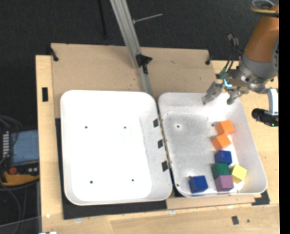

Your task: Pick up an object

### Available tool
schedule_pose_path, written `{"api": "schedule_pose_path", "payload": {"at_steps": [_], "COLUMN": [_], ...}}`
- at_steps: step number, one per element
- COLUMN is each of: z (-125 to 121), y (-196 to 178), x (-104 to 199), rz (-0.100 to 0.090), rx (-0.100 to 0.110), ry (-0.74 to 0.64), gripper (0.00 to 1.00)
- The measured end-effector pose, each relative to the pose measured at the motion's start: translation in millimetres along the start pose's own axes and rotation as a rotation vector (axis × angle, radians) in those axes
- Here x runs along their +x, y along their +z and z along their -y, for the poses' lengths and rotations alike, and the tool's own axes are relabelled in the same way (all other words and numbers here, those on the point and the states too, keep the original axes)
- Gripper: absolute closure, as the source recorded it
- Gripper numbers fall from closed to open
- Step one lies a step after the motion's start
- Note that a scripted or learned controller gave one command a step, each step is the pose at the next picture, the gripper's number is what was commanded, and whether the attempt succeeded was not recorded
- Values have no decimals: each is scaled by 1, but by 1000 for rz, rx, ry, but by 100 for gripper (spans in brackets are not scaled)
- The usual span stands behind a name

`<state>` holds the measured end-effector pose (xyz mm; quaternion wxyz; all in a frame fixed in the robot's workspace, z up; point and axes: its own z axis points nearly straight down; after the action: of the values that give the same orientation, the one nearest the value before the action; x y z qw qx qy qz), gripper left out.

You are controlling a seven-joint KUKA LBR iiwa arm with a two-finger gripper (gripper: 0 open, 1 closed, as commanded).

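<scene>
My gripper (220,97) hangs over the far edge of the right bin (184,145), open, with nothing between its two fingers. Several small blocks lie along the bin's right side, well below the gripper: two orange blocks (225,127) (221,141), a blue block (223,157), a green block (220,169), a yellow block (239,172) and a purple block (224,183). Another blue block (198,184) sits apart near the bin's front edge.
The left bin (108,147) lies beside the right one. A slanted metal pole (130,38) rises behind the bins. A cable box and wires (18,152) sit off the bench at the left.
</scene>
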<state>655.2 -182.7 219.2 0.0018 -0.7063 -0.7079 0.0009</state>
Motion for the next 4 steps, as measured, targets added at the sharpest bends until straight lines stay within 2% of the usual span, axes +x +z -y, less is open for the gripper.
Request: {"api": "schedule_pose_path", "payload": {"at_steps": [1, 2, 3, 4], "z": [-1, 0, 4, 4], "y": [-4, 42, 103, 122], "x": [-1, 6, -1, -3], "rz": [5, 4, 4, 5], "rx": [-4, -1, 0, -3], "ry": [-2, -4, 2, 2], "gripper": [0, 0, 0, 0]}}
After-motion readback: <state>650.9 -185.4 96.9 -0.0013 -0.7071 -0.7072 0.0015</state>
